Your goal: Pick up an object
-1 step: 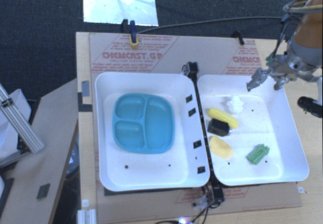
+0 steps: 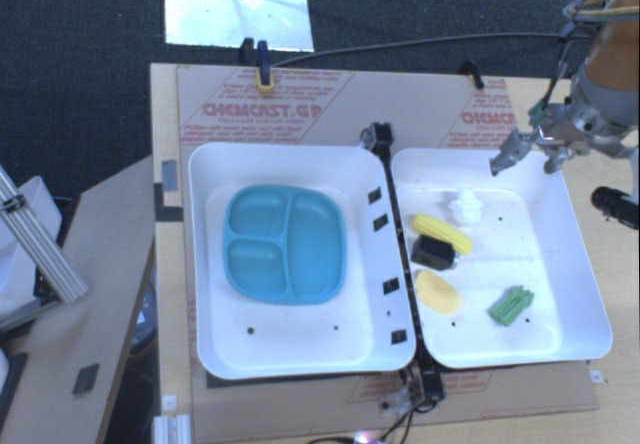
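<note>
The gripper hangs over the far edge of the right bin, its two fingers spread apart with nothing between them; the small white object lies below and left of the jaws, well apart; further that way sit the yellow corn, the black block, the yellow lump and the green piece; the blue divided plate lies far left in the left bin.

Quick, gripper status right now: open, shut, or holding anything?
Gripper: open, holding nothing, above the far edge of the right bin.
</note>
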### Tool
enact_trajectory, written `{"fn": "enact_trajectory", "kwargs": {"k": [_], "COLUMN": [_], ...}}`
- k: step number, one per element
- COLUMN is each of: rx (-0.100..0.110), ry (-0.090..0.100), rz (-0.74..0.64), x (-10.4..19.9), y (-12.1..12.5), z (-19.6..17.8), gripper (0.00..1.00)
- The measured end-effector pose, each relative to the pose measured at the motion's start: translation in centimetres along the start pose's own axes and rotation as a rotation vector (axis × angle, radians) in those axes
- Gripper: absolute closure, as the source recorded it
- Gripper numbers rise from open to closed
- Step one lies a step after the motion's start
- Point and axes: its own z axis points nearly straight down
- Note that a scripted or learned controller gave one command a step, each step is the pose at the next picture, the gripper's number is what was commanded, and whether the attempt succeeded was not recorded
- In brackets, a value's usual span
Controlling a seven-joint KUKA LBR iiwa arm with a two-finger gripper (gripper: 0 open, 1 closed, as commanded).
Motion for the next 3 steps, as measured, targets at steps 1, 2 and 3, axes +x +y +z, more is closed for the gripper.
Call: {"fn": "enact_trajectory", "kwargs": {"k": [1, 2, 3], "rx": [0.005, 0.006, 0.003], "ry": [0.001, 0.002, 0.001], "rz": [0.001, 0.002, 0.002], "x": [0.3, 0.9, 1.0], "y": [0.1, -0.6, -0.6], "z": [6.2, 12.1, 15.8], "gripper": [0.0, 0.0, 0.0]}}
